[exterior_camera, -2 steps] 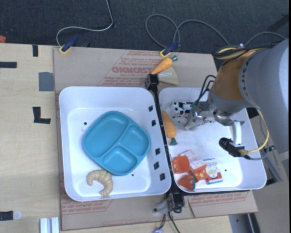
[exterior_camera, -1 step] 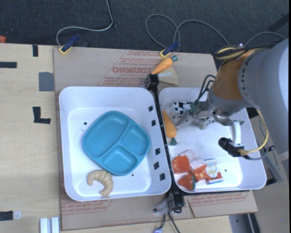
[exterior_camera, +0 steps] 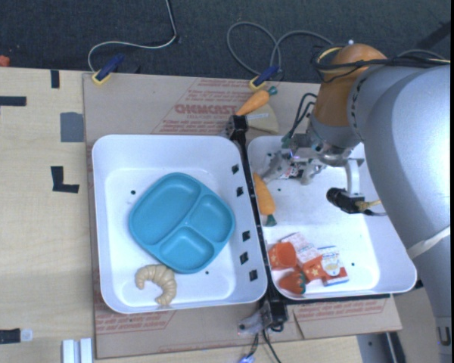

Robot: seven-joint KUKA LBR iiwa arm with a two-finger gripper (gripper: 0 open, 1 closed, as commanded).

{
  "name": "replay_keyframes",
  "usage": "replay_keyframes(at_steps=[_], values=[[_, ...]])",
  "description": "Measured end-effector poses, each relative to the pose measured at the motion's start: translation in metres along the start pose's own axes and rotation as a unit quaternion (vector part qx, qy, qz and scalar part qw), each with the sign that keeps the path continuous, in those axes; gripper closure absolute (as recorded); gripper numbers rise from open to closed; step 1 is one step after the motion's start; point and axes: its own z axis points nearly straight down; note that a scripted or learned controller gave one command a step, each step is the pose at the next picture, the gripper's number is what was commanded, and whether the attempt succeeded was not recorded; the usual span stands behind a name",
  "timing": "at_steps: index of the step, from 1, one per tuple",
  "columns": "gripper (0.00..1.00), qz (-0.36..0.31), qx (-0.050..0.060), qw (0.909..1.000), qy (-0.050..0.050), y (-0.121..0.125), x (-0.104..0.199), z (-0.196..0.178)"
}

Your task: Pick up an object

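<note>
The gripper [exterior_camera: 291, 165] hangs low over the upper part of the right bin [exterior_camera: 386, 267], just right of centre in the frame, and its metal parts blur together so that I cannot tell how it is set or whether it has anything. The nearest candidate is the orange carrot [exterior_camera: 263, 197], lying along the bin's left wall just below and left of the tool. Lower in the same bin sits a cluster of red-and-white packets [exterior_camera: 310, 262] with a red strawberry-like piece [exterior_camera: 291, 281] at its lower left. The left bin [exterior_camera: 106, 203] holds a blue divided plate [exterior_camera: 181, 221] and a croissant [exterior_camera: 157, 282] near its lower edge. The likely trouble is the carrot's position: pressed against the wall, it leaves little room on that side, so a descent could strike the rim or nudge the carrot away. Its tapered, smooth shape could also slip out of a closing grasp.
</note>
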Motion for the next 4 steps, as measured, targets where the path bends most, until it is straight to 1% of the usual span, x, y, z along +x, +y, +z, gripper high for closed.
replay_keyframes(at_steps=[1, 2, 3, 4], values=[[0.0, 0.001, -0.001, 1.0, -0.002, 0.0, 0.001, 0.0], [1.0, 0.002, 0.006, 1.0, -0.002, -0.004, 0.001, -0.007], [1.0, -0.001, -0.023, 0.9997, 0.002, -0.104, -0.041, -0.086], [1.0, -0.003, -0.022, 0.9998, 0.004, -0.149, 0.032, -0.112]])
